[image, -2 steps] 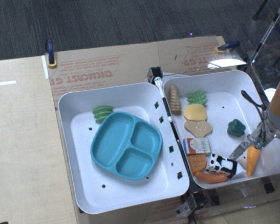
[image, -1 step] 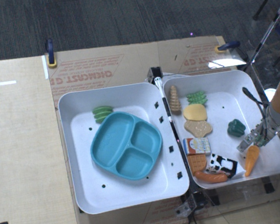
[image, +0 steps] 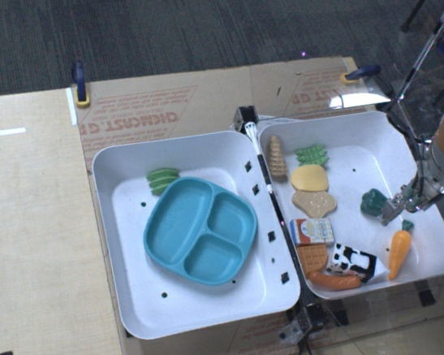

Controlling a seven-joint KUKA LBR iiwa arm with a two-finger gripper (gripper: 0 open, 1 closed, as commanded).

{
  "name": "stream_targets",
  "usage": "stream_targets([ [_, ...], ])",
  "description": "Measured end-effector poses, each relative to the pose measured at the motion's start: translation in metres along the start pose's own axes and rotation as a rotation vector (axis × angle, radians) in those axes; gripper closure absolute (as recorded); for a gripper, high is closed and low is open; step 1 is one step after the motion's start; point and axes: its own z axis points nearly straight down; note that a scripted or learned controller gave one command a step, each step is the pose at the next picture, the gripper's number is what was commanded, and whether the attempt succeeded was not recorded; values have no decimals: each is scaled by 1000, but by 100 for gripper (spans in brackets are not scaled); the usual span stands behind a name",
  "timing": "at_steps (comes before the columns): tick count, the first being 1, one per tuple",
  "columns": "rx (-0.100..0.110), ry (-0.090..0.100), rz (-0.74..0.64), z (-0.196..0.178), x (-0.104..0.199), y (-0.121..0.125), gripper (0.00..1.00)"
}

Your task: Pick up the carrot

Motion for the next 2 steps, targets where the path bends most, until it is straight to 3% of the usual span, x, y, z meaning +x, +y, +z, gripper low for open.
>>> stream_targets([
  [1, 0, 0, 0, 0, 0, 0, 0],
  [2, -5, -3, -173, 80, 0, 1, 0],
])
